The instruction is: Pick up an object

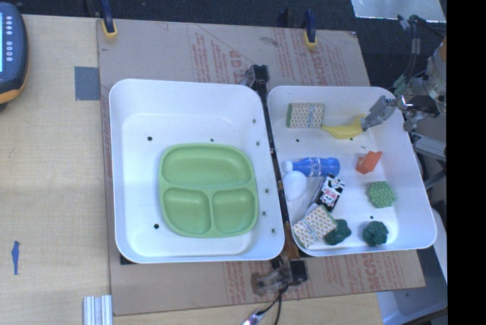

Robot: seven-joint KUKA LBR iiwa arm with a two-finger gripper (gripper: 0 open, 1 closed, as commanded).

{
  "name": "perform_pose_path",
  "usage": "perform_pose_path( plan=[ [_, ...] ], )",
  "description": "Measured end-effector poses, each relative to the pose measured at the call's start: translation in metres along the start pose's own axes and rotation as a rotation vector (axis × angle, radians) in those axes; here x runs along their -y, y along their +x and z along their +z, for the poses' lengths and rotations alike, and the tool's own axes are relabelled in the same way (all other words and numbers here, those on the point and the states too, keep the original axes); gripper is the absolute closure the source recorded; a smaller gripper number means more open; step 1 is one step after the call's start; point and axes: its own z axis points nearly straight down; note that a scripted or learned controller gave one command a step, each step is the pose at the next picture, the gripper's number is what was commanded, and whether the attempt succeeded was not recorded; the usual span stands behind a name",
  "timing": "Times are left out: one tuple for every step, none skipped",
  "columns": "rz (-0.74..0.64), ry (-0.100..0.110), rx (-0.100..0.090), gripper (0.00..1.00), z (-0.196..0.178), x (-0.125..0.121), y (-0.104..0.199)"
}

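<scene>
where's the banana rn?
In the camera view, the banana lies in the right bin, near its far edge, between the patterned block and the pincer, which sits right by its tip.

Grey metal gripper (377, 115) with slim dull fingers, pale silvery wrist hardware behind it, thin dark cables alongside
</scene>
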Motion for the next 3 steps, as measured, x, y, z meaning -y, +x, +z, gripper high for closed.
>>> perform_pose_path(
  plan=[
    [0.001, 0.013, -0.003, 0.00, 0.147, 0.013, -0.022],
    [-0.002, 0.000, 0.001, 1.00, 0.127, 0.009, -0.023],
    [-0.005, -0.012, 0.006, 1.00, 0.136, -0.009, 0.050]
  ],
)
